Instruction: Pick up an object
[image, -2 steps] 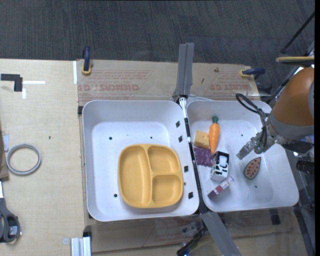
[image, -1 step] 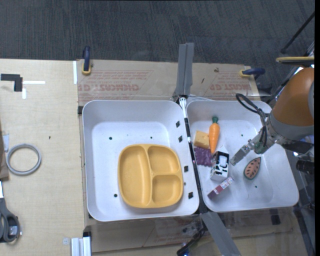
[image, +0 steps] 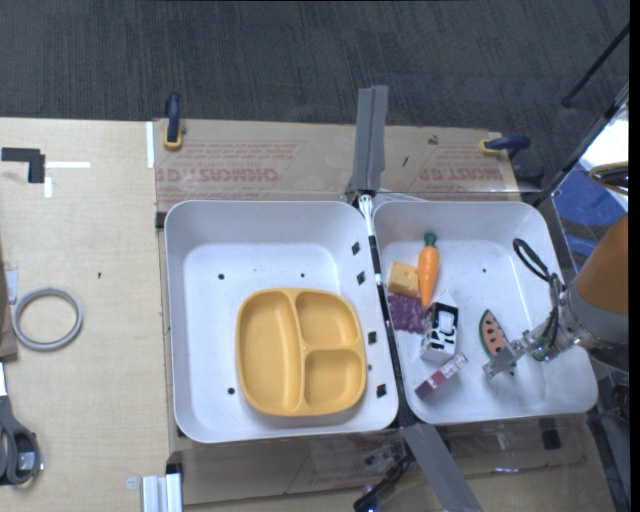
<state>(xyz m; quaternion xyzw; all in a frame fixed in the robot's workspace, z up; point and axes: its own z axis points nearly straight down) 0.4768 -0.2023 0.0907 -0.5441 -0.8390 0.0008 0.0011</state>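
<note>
A: What's sitting in the left bin (image: 200, 400)?

B: A big yellow divided plate (image: 300, 352), smooth hard plastic with three compartments. It's looking too wide to pinch anywhere but its rim.

A: And the right bin (image: 470, 225)?

B: Small toy food is lying there: an orange carrot (image: 428, 275), a black-and-white carton (image: 440, 333), a purple bunch (image: 406, 312), a yellow cheese block (image: 403, 277), a dark red bar (image: 440, 377) and a watermelon slice (image: 490, 333).

A: Where's the gripper (image: 500, 366) heading?

B: It's hovering low in the right bin, just beside the watermelon slice; I can't tell how it's set. That slice is probably light, stiff and a bit slick, so gripping across its flat faces seems safest.
</note>
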